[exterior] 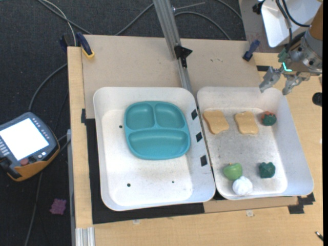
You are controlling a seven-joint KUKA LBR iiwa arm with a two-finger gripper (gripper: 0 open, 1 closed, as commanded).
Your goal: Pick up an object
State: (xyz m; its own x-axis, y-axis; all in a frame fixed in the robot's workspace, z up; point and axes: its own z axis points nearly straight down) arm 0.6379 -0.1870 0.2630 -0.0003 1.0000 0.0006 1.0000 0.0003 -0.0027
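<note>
Overhead, end effector [279, 82] open, holding nothing, above bin [297, 152]

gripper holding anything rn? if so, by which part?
Nothing held. The gripper is open with bare fingers, above the right bin's far rim.

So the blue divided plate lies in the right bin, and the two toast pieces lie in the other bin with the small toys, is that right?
Not quite. The camera view shows the blue divided plate in the left bin, not the right one. The rest holds: the two toast pieces lie in the other bin with the small toys.
</note>
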